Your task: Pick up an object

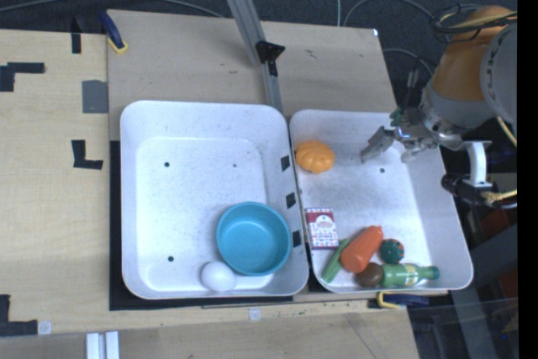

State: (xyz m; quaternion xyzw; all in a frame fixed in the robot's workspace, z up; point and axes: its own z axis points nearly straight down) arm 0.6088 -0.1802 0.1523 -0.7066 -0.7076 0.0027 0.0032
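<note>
My gripper (393,149) hovers over the upper right part of the right bin (395,189), open, with nothing between its fingers. An orange pumpkin-like toy (314,156) lies to its left, apart from it, near the bin's upper left corner. At the bin's front lie a small red and white carton (321,229), an orange carrot (361,246), a green bottle (408,273), a dark green round piece (392,249), a brown piece (370,275) and a green pod (333,263).
The left bin (193,155) holds a blue bowl (252,237) and a white ball (218,275) at its front. A grey pole (244,4) slants down to the bins' shared back edge. Cables run behind the bench.
</note>
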